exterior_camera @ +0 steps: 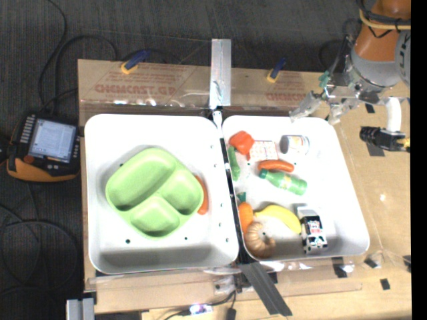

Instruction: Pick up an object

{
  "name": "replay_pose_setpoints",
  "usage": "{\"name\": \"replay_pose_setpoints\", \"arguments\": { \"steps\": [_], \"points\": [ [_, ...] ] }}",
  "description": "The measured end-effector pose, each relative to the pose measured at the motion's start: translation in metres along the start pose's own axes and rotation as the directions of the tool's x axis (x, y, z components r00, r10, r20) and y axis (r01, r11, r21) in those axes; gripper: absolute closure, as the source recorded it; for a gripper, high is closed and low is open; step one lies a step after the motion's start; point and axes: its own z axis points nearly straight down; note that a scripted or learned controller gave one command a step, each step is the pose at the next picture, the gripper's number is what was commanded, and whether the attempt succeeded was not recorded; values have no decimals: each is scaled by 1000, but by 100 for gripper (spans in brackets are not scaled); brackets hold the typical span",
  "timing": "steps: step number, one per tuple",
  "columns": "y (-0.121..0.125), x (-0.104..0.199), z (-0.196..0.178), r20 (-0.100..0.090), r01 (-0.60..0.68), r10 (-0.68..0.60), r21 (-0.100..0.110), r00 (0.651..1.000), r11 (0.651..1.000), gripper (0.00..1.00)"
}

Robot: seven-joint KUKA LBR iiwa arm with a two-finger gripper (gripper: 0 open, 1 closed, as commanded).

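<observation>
Jaws spread wide, empty; gripper (319, 107) above right bin (347, 199) far-right corner. Risk: crowded toys, esp. green bottle (283, 181) against sausage (275, 166), fingers may snag both.

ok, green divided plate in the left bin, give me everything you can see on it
The green plate looks like matte light-green plastic, rounded, with three compartments, all bare. It lies face up, turned at an angle, in the middle of the left bin. An orange object pokes out from under its right edge, touching it.
</observation>
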Motion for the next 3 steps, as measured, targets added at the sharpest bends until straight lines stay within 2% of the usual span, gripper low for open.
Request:
{"name": "replay_pose_setpoints", "arguments": {
  "steps": [1, 2, 3],
  "points": [
    [-20, 26, 106, 2, 80, -80, 1, 997, 997, 0],
    [-8, 10, 161, -3, 115, -115, 1, 993, 993, 0],
    [-5, 11, 146, -1, 117, -117, -8, 993, 993, 100]
  ]
}}
